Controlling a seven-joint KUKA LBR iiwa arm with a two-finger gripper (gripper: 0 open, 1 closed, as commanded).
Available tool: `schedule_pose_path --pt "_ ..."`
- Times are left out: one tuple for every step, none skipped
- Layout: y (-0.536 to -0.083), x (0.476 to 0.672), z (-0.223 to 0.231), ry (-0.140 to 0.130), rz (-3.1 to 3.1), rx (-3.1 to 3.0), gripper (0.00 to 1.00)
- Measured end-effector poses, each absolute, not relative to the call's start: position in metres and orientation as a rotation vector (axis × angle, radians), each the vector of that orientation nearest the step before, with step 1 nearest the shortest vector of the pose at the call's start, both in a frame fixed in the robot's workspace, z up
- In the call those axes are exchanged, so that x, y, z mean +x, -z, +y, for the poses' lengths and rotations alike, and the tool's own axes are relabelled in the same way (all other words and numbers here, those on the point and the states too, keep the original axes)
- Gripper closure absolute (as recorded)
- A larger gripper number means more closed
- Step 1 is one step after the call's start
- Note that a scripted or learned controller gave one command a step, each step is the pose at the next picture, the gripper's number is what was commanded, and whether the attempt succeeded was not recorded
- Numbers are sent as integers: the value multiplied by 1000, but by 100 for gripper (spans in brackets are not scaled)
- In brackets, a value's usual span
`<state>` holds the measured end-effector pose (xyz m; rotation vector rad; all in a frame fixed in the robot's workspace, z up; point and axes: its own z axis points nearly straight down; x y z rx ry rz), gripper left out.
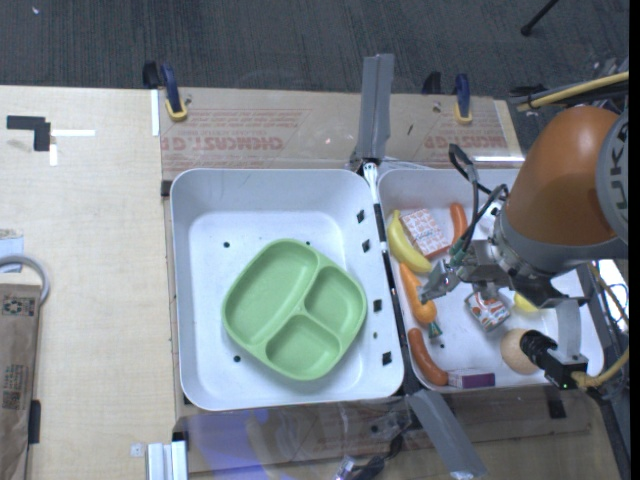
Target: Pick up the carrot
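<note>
The carrot (414,290) is a short orange piece lying near the left wall of the right bin (398,190), just below a yellow banana (405,244). My gripper (438,284) hangs low over the right bin, directly beside the carrot's right side and partly covering it. Whether it touches the carrot is not visible. The grey arm with its orange band (565,183) reaches in from the right and hides the bin's right part.
The right bin also holds a red-patterned packet (428,230), an orange stick (458,222), a reddish sausage (426,358), a small can (488,311), a beige ball (517,351) and a purple item (472,378). A green divided plate (293,308) lies in the left bin (200,268).
</note>
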<state>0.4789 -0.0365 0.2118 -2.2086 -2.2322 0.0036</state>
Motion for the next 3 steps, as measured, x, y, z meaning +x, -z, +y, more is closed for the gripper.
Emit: schedule_pose_path --pt "-189 477 -30 -6 -2513 -1876 0" --pt "-290 479 -60 -6 -2318 -2119 0" --pt "-189 494 -17 -7 -2447 -1964 0"
